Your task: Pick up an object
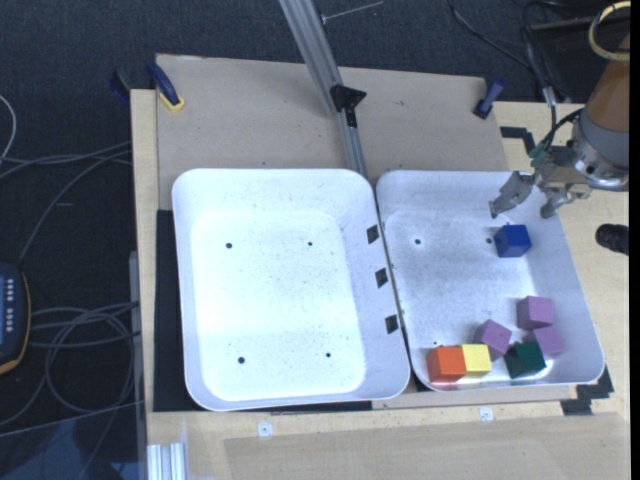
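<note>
The pincer [527, 197] hangs over the far right part of the right bin [430, 268], its two fingers spread apart with nothing between them. That open stance suits an approach: the blue cube [512, 240] sits just beside and below the fingertips, alone on the bin floor, so it looks like the likeliest target, with room on all sides for the fingers to straddle it.

The other pieces crowd the bin's near right corner: an orange block [446, 362] touching a yellow block [476, 358], a dark green block [523, 360], and three purple blocks [536, 311] close by. Packed like that, they would be harder to grip cleanly.

The left bin [200, 268] lies alongside on the worktop [260, 108], likely the drop side.
</note>
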`<act>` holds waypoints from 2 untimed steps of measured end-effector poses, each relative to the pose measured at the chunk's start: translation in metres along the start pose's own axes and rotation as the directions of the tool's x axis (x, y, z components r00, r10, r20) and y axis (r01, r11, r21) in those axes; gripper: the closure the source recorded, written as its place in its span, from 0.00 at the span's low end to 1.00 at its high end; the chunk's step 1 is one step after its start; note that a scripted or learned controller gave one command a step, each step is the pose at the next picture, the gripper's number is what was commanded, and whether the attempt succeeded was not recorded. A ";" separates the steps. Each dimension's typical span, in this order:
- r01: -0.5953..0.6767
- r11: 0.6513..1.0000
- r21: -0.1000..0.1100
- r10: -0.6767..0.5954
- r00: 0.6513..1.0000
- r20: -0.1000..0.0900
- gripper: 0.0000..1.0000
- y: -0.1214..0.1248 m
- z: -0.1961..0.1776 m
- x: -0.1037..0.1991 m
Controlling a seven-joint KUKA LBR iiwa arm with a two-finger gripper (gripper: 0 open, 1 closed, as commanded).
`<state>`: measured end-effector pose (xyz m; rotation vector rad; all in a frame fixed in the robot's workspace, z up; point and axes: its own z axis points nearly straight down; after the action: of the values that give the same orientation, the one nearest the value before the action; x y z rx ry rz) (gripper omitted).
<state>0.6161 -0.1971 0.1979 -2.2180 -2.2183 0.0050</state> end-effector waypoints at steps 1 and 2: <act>-0.001 1.000 0.001 0.001 1.000 0.000 0.00 -0.003 0.050 -0.010; 0.000 1.000 -0.018 0.000 1.000 0.006 0.00 0.002 0.080 -0.011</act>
<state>0.6172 -0.2080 0.1178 -2.2294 -2.2307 -0.0081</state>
